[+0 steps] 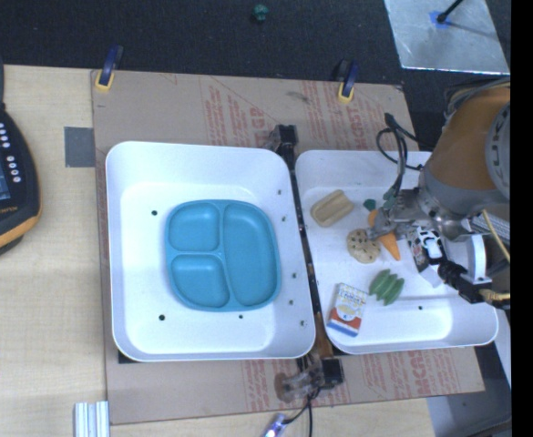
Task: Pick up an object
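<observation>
Beside the hand, carrot, cookie, green pod, carton

Grey arm from right — tool low.

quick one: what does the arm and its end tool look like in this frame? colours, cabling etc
The grey KUKA arm carries a broad orange band above the wrist. Black cables loop off its left side. Below it, the metal-and-black two-finger gripper is compact, and white and black fittings cluster beside it.
</observation>
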Robot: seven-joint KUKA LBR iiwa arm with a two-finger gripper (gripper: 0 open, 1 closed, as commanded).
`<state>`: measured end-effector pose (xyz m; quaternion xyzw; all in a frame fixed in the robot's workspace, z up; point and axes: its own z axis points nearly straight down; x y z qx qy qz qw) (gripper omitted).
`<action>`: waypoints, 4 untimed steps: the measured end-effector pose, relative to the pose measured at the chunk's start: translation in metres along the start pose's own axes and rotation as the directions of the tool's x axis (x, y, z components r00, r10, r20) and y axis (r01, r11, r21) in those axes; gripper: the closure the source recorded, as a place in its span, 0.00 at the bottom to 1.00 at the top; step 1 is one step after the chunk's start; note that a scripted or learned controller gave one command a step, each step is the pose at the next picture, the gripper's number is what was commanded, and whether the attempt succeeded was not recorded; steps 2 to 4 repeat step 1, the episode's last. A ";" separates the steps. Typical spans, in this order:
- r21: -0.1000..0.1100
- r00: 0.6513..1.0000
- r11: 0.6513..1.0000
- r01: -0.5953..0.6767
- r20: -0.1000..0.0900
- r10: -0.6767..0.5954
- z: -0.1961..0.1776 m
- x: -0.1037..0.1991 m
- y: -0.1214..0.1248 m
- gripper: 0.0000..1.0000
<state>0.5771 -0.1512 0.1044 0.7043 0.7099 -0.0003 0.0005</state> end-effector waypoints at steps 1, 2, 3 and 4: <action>-0.003 1.000 1.000 -0.002 0.002 0.002 0.009 0.036 0.013 1.00; -0.003 1.000 1.000 -0.002 0.002 0.002 0.009 0.036 0.013 1.00; -0.003 1.000 1.000 -0.002 0.002 0.002 0.009 0.036 0.013 1.00; -0.003 1.000 1.000 -0.002 0.002 0.002 0.009 0.036 0.013 1.00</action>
